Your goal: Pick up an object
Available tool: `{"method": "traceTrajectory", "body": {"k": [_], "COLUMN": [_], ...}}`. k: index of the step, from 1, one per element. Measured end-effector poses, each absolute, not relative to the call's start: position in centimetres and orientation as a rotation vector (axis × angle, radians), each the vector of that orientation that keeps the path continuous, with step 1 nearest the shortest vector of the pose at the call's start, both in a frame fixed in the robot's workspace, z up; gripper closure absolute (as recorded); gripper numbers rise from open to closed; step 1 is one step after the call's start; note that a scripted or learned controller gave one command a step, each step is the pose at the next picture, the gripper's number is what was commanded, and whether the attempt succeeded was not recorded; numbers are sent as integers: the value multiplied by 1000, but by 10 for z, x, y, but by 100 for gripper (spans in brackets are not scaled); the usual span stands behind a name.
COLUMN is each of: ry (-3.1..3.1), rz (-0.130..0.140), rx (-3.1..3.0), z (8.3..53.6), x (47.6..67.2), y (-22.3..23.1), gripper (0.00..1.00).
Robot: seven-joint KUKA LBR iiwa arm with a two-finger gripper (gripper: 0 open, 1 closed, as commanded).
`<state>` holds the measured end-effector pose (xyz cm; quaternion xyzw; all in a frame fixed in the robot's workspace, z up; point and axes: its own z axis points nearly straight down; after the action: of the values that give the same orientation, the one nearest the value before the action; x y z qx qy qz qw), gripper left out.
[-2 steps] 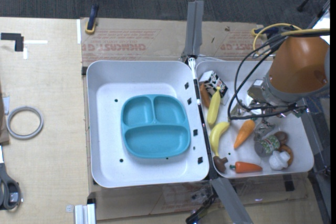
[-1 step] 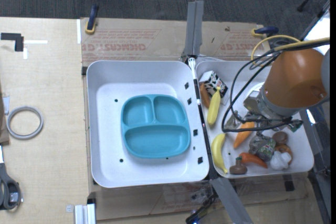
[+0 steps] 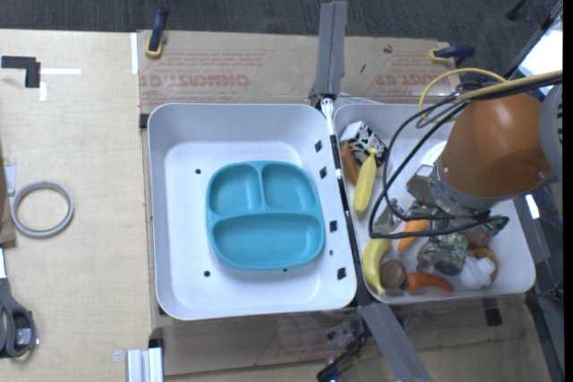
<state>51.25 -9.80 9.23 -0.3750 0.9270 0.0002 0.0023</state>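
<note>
arm: reaching in from right, wrist down | claw (image 3: 445, 224): low, fingers apparently hidden

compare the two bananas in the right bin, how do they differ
The upper banana lies nearly straight along the bin's left wall, beside a black-and-white toy. The lower banana curves more and sits near the bin's front left corner, against a brown round piece. The upper one is in full view; the lower one is partly overlapped by cables. Both are yellow and lie in the right bin.
</note>
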Motion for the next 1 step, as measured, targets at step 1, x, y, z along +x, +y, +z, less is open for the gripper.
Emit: {"method": "traceTrajectory", "body": {"k": [1], "ry": [2904], "rz": [0], "rx": [-1177], "z": [102], "x": [514], "y": [-97], "gripper": [100]}}
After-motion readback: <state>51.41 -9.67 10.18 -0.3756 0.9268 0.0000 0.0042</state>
